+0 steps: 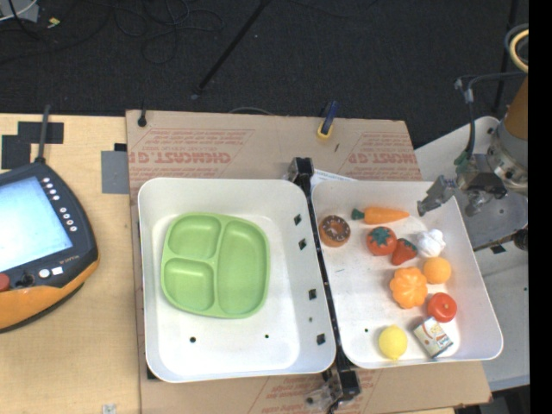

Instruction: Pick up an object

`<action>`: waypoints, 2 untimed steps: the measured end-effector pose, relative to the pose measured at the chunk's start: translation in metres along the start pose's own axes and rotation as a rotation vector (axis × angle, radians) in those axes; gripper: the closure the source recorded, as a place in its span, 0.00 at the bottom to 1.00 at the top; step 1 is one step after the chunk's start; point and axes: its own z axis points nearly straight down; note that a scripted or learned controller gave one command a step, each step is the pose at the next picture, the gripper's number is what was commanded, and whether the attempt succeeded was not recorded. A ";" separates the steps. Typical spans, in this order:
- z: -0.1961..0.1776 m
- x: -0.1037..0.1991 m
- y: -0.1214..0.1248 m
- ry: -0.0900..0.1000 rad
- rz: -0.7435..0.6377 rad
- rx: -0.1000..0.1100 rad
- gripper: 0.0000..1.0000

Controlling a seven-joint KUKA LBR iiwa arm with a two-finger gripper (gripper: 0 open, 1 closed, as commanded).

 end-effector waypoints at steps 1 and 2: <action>0.152 0.045 -0.039 0.004 0.003 0.017 0.00; 0.134 0.040 -0.035 -0.003 0.007 0.004 1.00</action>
